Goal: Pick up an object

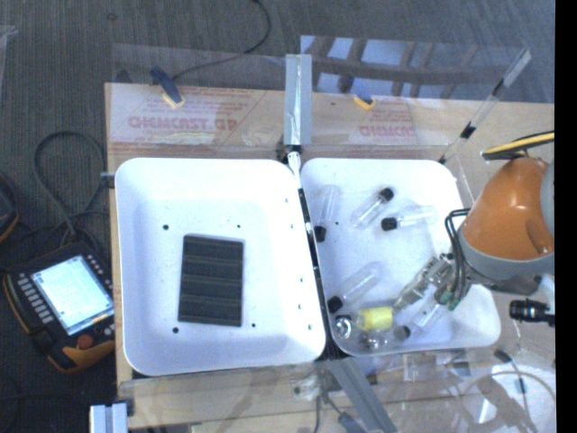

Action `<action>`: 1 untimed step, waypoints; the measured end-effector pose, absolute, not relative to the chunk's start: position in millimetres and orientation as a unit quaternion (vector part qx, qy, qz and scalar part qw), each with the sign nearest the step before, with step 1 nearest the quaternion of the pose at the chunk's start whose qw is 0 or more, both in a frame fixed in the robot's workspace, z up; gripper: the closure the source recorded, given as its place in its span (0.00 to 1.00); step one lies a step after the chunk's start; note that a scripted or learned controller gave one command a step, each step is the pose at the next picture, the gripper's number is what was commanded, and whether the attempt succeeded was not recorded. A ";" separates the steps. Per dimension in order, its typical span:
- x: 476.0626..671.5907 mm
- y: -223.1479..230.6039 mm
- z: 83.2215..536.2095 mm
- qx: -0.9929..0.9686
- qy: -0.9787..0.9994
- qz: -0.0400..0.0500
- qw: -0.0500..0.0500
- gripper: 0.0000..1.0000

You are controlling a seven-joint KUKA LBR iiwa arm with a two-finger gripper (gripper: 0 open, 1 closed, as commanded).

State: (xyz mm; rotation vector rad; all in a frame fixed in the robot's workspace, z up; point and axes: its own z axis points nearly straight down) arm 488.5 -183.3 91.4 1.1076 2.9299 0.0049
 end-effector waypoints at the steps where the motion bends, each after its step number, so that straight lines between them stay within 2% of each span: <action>1: 489.6 -181.6 98.6 0.353 0.935 0.003 0.004 1.00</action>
